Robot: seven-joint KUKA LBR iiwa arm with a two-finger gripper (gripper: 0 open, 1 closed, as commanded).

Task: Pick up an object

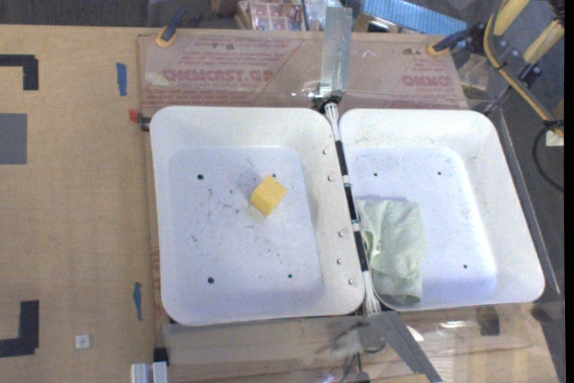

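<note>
Cloth: your nearest item, a pale green cloth (pixel 395 247), lies crumpled in the right bin (pixel 421 123), against the wall it shares with its neighbour and close to the front rim.
Block: you see a small yellow block (pixel 267 195) sitting alone near the middle of the left bin (pixel 233 117), turned at an angle to the walls, well apart from the cloth.
Gripper: released or clenched, you cannot tell.
Arm's side: the cloth's bin is the one nearer the side your arm reaches in from; the block's bin is the farther one.
Bins: both white, side by side, rims touching along the centre seam.
Behind the bins: a brown cardboard sheet (pixel 224 67) with red print, and an upright metal bracket (pixel 336 49) at the seam.
Bench: a tan top (pixel 72 193) with strips of blue tape (pixel 121 78).
</note>
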